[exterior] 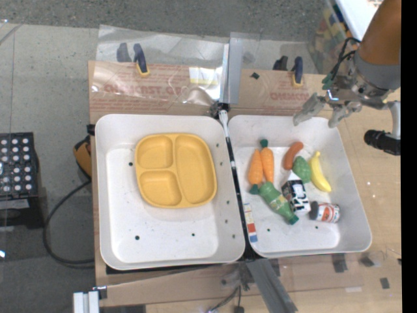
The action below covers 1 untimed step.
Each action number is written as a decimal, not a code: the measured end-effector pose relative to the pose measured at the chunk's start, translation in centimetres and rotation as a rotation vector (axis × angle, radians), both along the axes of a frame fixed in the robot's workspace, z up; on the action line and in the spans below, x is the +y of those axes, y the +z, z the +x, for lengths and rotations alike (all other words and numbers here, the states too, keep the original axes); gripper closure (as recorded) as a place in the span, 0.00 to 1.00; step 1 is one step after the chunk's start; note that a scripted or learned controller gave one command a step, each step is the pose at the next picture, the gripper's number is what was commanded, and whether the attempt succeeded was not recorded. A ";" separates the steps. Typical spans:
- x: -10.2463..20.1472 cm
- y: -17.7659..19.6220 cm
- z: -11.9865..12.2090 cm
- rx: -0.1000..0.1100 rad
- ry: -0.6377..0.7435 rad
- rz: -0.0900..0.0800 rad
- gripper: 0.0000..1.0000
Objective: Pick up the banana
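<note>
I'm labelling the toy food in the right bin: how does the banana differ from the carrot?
The banana is yellow all over; the carrot is orange with a green top. The banana curves; the carrot runs straight and tapers. The banana lies near the right wall of the right bin, beside a green item; the carrot lies toward the bin's left side. Both lie flat, running roughly top to bottom in the view, apart from the gripper.

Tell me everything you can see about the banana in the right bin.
The banana is small, bright yellow and gently curved, likely a plastic toy. It lies flat on the floor of the right bin, toward the bin's right side, running roughly from top to bottom of the camera view. Its left edge sits against a green item, seemingly touching. Nothing lies on top of it. The gripper hangs above the bin's upper edge, apart from it.
</note>
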State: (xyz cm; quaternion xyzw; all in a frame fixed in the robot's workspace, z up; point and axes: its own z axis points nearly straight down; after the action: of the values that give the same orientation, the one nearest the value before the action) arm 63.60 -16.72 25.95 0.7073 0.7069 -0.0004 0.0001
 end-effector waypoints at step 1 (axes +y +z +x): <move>-5.5 -5.8 -1.2 0.002 -0.065 -0.006 0.00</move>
State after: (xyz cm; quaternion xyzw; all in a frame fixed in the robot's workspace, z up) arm 62.43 -22.23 20.17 0.7297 0.6837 -0.0030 0.0015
